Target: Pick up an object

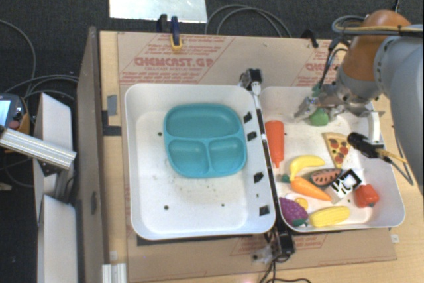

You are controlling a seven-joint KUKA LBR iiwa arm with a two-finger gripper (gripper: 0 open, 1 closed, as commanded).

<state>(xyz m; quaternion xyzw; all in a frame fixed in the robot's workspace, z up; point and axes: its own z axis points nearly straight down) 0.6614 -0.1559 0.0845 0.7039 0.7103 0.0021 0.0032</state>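
**Low over the green piece**

Jaws [320,107] of mine sit low at about twelve o'clock in the right bin [391,209], right over a small green object [319,118]. From this angle I cannot tell whether they are apart or together, nor whether the green piece is truly between them; it peeks out just beneath, touching or nearly so.

To do this step well, I judge I should centre myself squarely on the green piece before any lift, then rise straight up and slowly, so a weak hold shows early. The bin's far wall is near, so I should not drift toward twelve o'clock.

Other candidates lie toward six o'clock: an orange carrot [274,141] by the divider, a pizza slice [338,146], a banana [306,164]. At nine o'clock, the left bin [146,209] carries a blue tray [204,140].
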